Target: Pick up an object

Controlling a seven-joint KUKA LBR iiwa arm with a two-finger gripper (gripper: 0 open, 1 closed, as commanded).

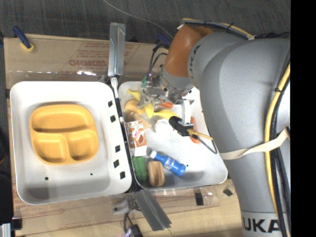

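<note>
Two shallow white bins sit side by side on a brown cardboard sheet. The left white bin holds one thing: a yellow plastic tray with three compartments, one long at the far side and two smaller ones at the near side. It lies flat in the middle of that bin.

The right white bin holds the loose clutter. At its near edge lie one blue plastic bottle with a white label on its side, one round wooden block touching the bottle, and one green ribbed piece just beside the block, against the bin's left wall. Farther in along that wall lies one small printed packet in brown and white. In the far half there are two yellow curved plastic pieces: one by the left wall, the other toward the middle. One white rounded lump lies just beside the second. One small orange piece lies toward the right side.

The grey arm reaches in from the right, its orange band above the far part of the right bin. The gripper is down among the two yellow pieces, close over them. Its tips are lost in the clutter and its own metalwork, so it cannot be told whether it is parted or clenched, or whether it grasps anything.

One grey metal bar stands between the bins at the far side, and one blue clamp sits at the cardboard's far left corner.
</note>
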